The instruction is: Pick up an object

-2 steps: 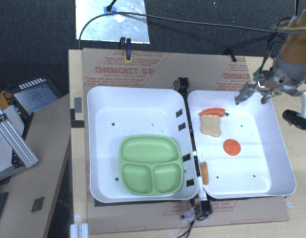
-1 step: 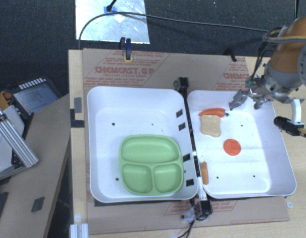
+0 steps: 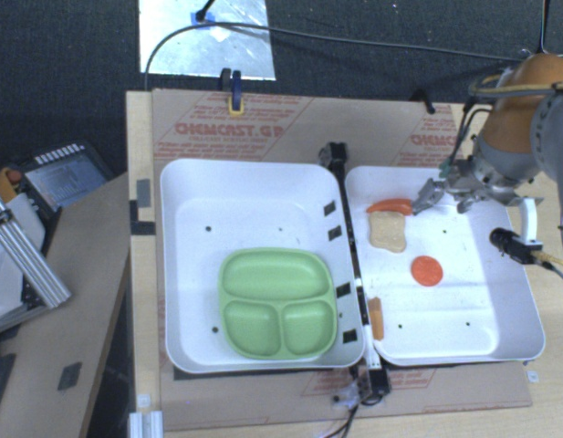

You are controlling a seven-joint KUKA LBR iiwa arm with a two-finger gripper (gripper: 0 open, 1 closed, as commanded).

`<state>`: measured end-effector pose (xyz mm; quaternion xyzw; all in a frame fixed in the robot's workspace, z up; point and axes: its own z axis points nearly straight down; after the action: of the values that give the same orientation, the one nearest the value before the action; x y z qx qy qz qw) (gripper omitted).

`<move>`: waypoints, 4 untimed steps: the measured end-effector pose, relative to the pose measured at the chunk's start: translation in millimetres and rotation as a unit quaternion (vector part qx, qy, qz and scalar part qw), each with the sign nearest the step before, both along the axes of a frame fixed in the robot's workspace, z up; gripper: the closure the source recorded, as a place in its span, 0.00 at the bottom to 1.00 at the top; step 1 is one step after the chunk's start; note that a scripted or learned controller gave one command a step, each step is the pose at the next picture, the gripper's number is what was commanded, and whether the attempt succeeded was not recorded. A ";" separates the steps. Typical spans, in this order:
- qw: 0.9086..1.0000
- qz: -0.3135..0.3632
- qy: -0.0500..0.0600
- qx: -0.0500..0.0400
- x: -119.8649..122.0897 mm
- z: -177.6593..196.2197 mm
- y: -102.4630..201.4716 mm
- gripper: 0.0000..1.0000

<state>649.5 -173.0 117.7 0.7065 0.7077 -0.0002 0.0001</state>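
In the right bin (image 3: 509,322) lie a red-orange elongated piece (image 3: 389,206), a tan slice of bread (image 3: 388,234) just below it, a round orange-red disc (image 3: 427,270) and a small orange stick (image 3: 376,318) at the bin's left wall. My gripper (image 3: 443,200) hovers over the bin's upper part, just right of the elongated piece. Its fingers are spread open with nothing between them.
The left bin (image 3: 185,245) holds a green divided plate (image 3: 277,301). A black clip (image 3: 336,153) sits at the top of the divider between the bins. Cardboard (image 3: 263,126) lies under both bins. A side table with equipment (image 3: 53,182) stands at the left.
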 end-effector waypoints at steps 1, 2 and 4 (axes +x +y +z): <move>1.000 0.001 -0.003 -0.001 2.0 14.0 -0.2 1.00; 1.000 0.001 -0.005 -0.001 12.6 75.0 -2.8 1.00; 1.000 0.004 -0.001 0.001 -7.1 104.7 54.4 1.00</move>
<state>642.4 -118.6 222.4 0.7039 0.7103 0.0015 0.0002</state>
